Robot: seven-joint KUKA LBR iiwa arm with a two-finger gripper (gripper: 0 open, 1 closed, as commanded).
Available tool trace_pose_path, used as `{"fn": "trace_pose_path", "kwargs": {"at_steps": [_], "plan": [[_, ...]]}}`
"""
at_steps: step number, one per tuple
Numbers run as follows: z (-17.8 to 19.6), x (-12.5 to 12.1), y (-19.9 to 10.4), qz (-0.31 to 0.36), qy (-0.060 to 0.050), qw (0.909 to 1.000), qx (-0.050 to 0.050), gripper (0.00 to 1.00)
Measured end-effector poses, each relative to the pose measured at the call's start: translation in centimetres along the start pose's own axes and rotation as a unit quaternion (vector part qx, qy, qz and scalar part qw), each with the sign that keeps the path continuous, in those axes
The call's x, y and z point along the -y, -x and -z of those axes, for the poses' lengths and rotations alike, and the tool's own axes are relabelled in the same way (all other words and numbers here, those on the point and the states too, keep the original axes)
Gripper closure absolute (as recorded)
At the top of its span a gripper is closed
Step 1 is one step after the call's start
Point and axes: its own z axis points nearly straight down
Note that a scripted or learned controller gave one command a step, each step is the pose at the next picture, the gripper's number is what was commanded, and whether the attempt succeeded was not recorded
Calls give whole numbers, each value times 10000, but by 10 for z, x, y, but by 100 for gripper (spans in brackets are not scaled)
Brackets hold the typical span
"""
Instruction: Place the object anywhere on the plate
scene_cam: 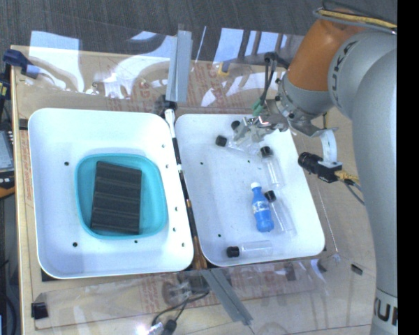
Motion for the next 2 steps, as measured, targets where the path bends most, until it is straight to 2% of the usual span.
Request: {"fn": "trace_pose_path", "kwargs": {"at_steps": [1, 2], "plan": [[1, -4, -89, 1114, -20, 9938, 2, 100], [1, -4, -89, 1112, -19, 9938, 3, 0]]}}
